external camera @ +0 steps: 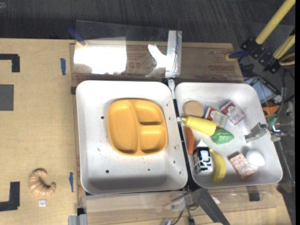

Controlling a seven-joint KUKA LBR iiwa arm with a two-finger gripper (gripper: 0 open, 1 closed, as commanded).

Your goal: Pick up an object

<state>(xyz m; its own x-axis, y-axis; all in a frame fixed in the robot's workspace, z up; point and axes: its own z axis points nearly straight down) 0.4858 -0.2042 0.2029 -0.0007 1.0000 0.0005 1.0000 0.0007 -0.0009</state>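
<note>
Camera view: looking down at a slant on a bench that is holding two shallow white bins side by side.
Left bin [89, 125]: smooth, rounded plastic, holding a glossy orange divided plate [137, 125] with three compartments.
Right bin [262, 172]: holding a jumble of toy food.
Toy food: a yellow squeeze bottle [200, 123] is lying on its side; just beside it are a bumpy green piece [222, 137], an orange carrot [189, 139], a curved yellow banana [218, 165], a round tan disc [192, 108], a white egg shape [255, 159], and small printed cartons [233, 112].
Gripper [257, 131]: metallic, hanging over the right bin's right side near the egg; I cannot tell how it is set.
Bench [33, 139]: tan board, with a ridged, curled croissant toy [42, 182] lying well apart from both bins.
</note>
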